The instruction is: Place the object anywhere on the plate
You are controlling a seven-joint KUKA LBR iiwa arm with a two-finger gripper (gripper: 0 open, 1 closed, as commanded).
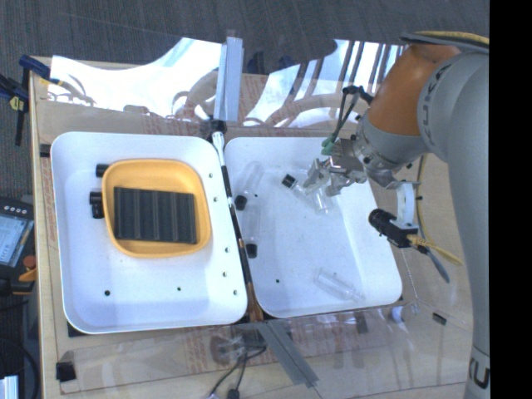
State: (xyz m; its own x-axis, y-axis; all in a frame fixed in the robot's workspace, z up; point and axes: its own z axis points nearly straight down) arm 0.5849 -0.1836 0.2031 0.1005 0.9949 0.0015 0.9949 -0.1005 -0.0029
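Yellow plate (158, 177) left bin; claw (320, 181) right bin.

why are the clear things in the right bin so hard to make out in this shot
In the camera view, the clear plastic objects are see-through against the shallow white right bin, so just faint edges and soft shadows mark them; the reflective sheet behind the bins throws bright glare; the two-finger gripper area is slightly blurred; the yellow plate with the dark ribbed centre reads crisply.

A small black piece (240, 200) lies at nine o'clock in the right bin (291, 302), beside the left bin (125, 310).
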